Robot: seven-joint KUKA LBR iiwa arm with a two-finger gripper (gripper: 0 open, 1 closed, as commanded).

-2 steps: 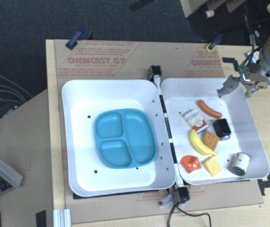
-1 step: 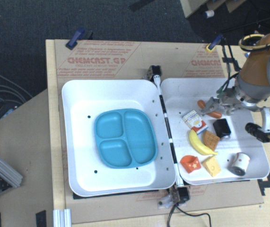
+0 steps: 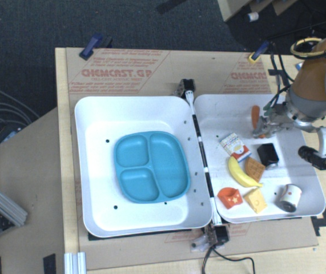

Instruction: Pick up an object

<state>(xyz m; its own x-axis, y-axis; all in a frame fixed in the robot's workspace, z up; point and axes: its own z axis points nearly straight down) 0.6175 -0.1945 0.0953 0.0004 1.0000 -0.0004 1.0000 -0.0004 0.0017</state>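
**Arm low over the right bin, beside a sausage**

Camera view: two shallow white bins sit side by side on the table (image 3: pixel 65 153). The left bin (image 3: pixel 94 119) carries a blue divided plate (image 3: pixel 151 166) with three compartments, lying flat near its middle.

The right bin (image 3: pixel 311 193) carries the loose objects. An orange-red sausage (image 3: pixel 255 116) lies near the far side. A small white snack packet (image 3: pixel 234 144) rests toward the middle, with a black block (image 3: pixel 267 154) just to its right. A yellow banana (image 3: pixel 241 174) curves below the packet, touching a brown waffle-like square (image 3: pixel 254 168). Nearer the front edge are a red-orange pepper-like piece (image 3: pixel 229 197), a yellow cheese wedge (image 3: pixel 256 200) and a small silver-and-white can (image 3: pixel 289 197) lying on its side.

The arm enters from the right, its orange band above the wrist. The gripper (image 3: pixel 264 129) is down in the far part of the right bin, just beside the sausage and near the packet. How wide the jaws stand cannot be told, nor whether anything lies between them.
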